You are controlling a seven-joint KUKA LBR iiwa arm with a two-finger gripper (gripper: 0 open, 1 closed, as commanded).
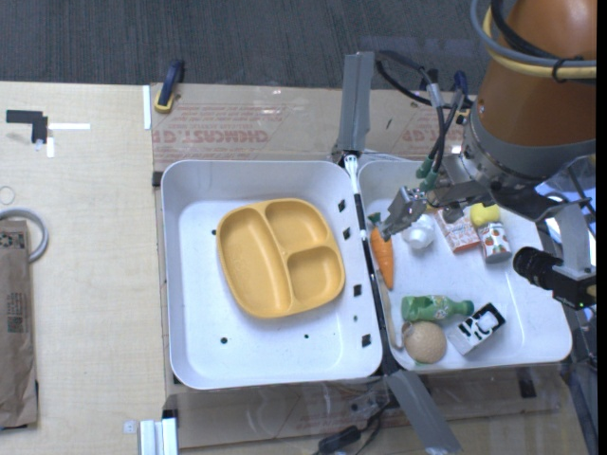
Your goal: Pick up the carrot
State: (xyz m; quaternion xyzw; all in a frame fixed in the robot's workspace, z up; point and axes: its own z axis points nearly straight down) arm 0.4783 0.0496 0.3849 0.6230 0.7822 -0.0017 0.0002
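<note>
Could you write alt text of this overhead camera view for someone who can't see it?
A robot gripper hangs just above an orange carrot lying at the left edge of the right white bin, among small groceries. The left bin holds a yellow divided plate.

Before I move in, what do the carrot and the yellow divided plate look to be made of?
The carrot, lying along the right bin's left wall, looks like moulded plastic toy food: even orange, smooth with a slight sheen, green top. The yellow divided plate in the left bin looks like matte plastic or silicone: uniform colour, soft rounded rims, no glare. The look leaves that open.
</note>
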